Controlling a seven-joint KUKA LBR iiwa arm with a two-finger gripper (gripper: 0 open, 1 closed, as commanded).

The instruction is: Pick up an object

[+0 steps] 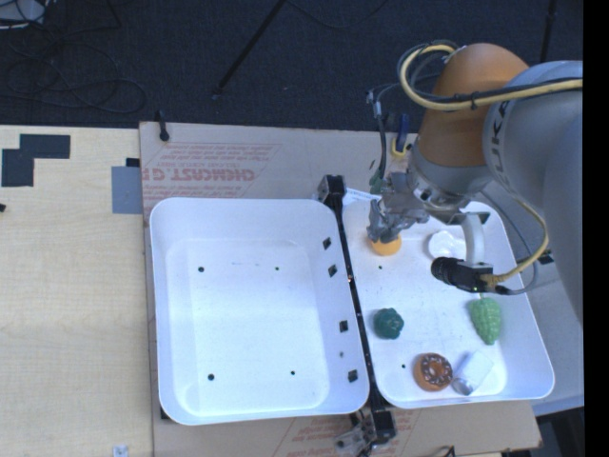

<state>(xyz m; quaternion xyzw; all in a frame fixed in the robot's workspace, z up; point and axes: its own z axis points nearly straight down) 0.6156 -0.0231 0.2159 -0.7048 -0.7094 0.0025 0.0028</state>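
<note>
- Gripper (385, 228) first: mine hangs at the far end of the right bin (419, 293), close to the black divider between the two bins.
- Whether my gripper is spread or pressed together I cannot tell; its body hides that from above.
- Directly under it is the small yellow object (384, 248), on the bin floor. Its near edge peeks out below my gripper, and the two meet or overlap from this angle.
- Whether the yellow object is pinched or merely covered, I cannot say.
- Just to the right of it, a flat white round thing (443, 245) lies on the bin floor.
- Nearer the camera, a dark green lump (387, 324) sits by the divider, apart from the yellow object.
- A pale green knobbly piece (486, 320) lies towards the bin's right side.
- At the near end, a brown sprinkled doughnut (434, 372) sits just beside a whitish, half-clear item (473, 369).
- My orange-banded arm (471, 103) comes in from the right, above the bin's far corner.
- Beyond the divider is the left bin (247, 312); both bins rest on a cardboard sheet (228, 165) on the pale wooden bench (67, 303).
</note>
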